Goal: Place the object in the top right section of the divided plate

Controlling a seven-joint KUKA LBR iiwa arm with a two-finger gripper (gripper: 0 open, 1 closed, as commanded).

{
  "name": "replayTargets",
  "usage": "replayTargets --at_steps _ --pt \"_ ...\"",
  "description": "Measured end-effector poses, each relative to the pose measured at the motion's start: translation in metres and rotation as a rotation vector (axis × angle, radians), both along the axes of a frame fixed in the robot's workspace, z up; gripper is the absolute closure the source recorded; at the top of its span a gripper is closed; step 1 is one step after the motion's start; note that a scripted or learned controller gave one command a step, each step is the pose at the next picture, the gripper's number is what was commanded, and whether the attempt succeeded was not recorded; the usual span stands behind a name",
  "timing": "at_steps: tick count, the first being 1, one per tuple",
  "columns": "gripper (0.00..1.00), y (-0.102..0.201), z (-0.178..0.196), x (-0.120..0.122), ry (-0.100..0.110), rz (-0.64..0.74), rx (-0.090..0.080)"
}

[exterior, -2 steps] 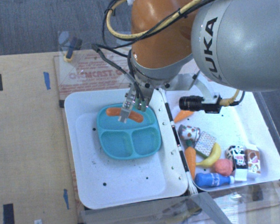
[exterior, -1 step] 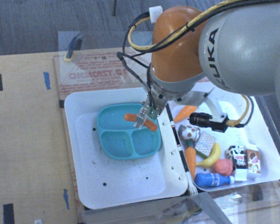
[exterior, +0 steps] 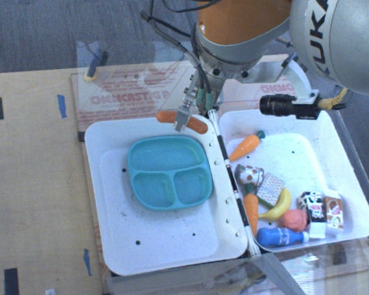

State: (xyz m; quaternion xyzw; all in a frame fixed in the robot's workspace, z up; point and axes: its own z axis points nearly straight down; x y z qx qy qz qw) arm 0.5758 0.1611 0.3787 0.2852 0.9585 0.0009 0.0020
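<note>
Hand point(exterior: 183, 119): fingers closed on an orange sausage point(exterior: 198, 125), above the left bin's point(exterior: 115, 233) far rim.
Sausage: just beyond the divided plate point(exterior: 170, 172).
Plate: teal, in left bin.

Arm point(exterior: 276, 20) cut off at top.

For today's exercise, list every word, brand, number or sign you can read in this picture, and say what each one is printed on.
"KU", black letters cut off by the frame edge: on the grey arm.
Faded red print, one line looking like "OHMCRAFT": on the clear sheet behind the left bin; too faint to be sure.
Print on the small cartons and the blue bottle in the right bin: too small to read.
</note>
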Motion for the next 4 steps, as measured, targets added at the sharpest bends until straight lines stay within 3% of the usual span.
replayTargets --at_steps 1,2,3,4 --pt "1.0 0.035 -0.086 -0.094 0.003 -0.118 0.0" --pt "1.0 0.054 -0.069 -0.077 -0.001 0.006 0.001" --pt "1.0 -0.051 -0.008 -0.052 -0.001 0.009 0.0" --pt "1.0 0.01 -0.116 -0.096 0.003 0.211 0.0"
